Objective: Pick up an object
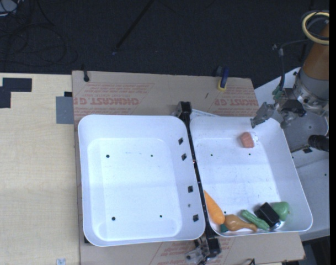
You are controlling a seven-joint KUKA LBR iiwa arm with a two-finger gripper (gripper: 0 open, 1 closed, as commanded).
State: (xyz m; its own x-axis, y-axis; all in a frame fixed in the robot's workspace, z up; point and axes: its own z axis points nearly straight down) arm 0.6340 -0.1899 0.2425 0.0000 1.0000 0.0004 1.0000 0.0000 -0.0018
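Gripper over far right corner of right bin, jaw opening cannot be told, nothing seen in it

Small rounded pink block lies on the smooth white bin floor just below-left of the gripper, apart from it. At the near edge, well away: a tapered orange carrot, tan lump, green pod, black block, green knob. Left bin alongside
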